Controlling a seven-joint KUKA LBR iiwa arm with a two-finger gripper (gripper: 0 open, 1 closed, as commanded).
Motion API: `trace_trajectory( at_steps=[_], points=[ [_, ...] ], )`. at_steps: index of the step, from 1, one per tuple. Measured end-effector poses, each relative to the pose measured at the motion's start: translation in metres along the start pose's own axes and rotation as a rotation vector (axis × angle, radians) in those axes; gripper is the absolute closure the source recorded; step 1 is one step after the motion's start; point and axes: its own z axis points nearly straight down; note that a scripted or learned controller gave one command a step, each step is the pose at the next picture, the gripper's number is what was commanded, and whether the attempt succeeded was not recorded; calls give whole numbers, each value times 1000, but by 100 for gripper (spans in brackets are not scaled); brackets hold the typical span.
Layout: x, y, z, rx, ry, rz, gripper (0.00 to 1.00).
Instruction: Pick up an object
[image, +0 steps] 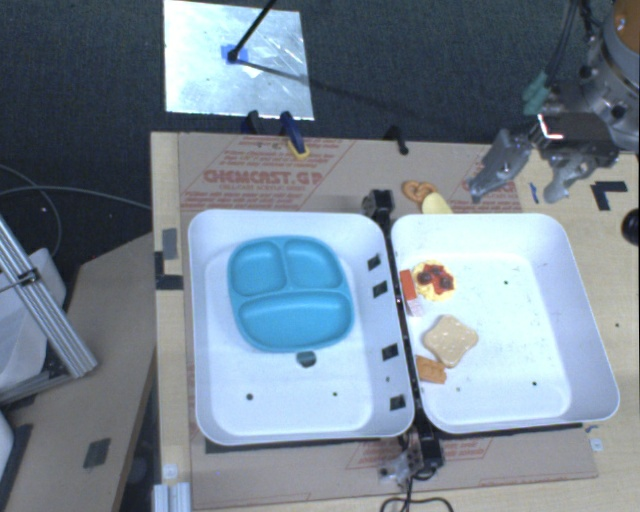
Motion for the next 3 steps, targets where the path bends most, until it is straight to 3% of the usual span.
trace_trajectory(
  at_steps=[1,2,3],
  points=[
    [90,-17,17,2,1,-5,0],
    [161,-16,51,4,0,-2,0],
    [177,-15,25,-2,1,3,0]
  ],
)
